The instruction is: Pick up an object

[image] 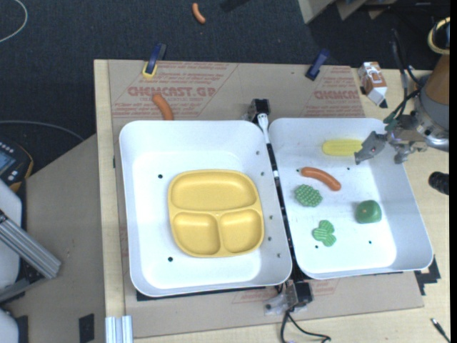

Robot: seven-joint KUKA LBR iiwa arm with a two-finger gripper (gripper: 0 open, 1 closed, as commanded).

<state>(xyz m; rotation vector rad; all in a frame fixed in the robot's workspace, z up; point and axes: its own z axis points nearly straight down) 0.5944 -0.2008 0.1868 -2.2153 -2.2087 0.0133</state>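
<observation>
Just left of the gripper (382, 148), the yellow corn cob (341, 147) lies near the far edge of the right bin (407, 199); the fingers stand spread, holding nothing, at the far right rim. Nearer, the sausage (320, 178), green waffle piece (308, 195), green pepper (368, 211) and broccoli (324, 233) lie apart with bare floor between, while the yellow divided plate (214, 212) sits mid left bin (139, 191).

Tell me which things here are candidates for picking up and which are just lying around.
Candidates, all in the right bin near the gripper:
yellow corn
hot dog
dark green round piece
green pepper
green broccoli

Lying about:
yellow divided tray in the left bin
sausage on the cardboard
</observation>
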